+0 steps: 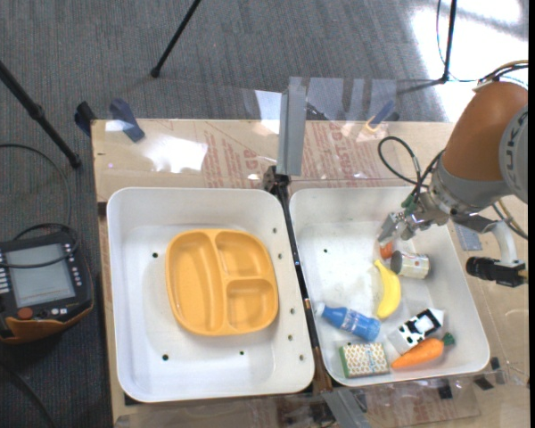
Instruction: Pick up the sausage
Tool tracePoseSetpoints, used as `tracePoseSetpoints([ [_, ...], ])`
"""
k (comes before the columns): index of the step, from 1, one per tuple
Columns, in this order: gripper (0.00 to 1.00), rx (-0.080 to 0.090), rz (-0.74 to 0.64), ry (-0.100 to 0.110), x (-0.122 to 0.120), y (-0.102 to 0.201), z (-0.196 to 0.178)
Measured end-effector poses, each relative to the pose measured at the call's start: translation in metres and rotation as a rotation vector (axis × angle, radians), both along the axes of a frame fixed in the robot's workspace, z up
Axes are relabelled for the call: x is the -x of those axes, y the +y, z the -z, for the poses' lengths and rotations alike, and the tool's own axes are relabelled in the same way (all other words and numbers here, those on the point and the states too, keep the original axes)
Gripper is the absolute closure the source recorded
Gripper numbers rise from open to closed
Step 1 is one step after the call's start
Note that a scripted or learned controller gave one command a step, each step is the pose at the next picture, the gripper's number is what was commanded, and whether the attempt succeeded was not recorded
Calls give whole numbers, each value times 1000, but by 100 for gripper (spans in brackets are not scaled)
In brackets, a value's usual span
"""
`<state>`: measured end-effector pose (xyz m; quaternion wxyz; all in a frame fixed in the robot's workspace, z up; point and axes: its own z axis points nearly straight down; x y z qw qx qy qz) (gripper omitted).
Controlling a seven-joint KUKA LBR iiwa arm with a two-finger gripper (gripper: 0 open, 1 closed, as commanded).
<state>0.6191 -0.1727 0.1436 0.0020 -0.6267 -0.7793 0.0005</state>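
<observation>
**Inspector:** Report the pincer's position and condition.

**Operator:** I have the pincer (398, 227) low over the right bin (339, 239), just above the banana (388, 290) and toward the bin's far wall. Its fingers appear parted, with nothing between them. I judge it is placed there because the target lies directly beneath.

**Inspector:** Where is the sausage?

**Operator:** A small reddish-orange piece, which I take to be the sausage (387, 250), lies just past the banana's upper tip, touching or nearly touching a small cream cup (413, 265) that lies on its side. It is partly hidden by the pincer, so I cannot confirm its full outline.

**Inspector:** Other contents?

**Operator:** Nearer than the banana: a blue bottle (349, 322) on its side, a cow-patterned carton (419, 328), a carrot (419, 353) and a patterned block (364, 358). All sit well apart from the target. The yellow divided plate (221, 281) occupies the left bin (134, 230).

**Inspector:** Risk?

**Operator:** In my judgement, the cup's closeness crowds the grasp; a finger may land on the cup or banana rather than the sausage. Pickup not yet achieved.
</observation>
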Motion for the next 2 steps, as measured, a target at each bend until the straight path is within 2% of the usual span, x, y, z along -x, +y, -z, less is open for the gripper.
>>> tracePoseSetpoints([
  [1, 100, 1, 66, -2, -26, 50, -73],
  [2, 0, 1, 66, 0, -26, 50, -72],
])
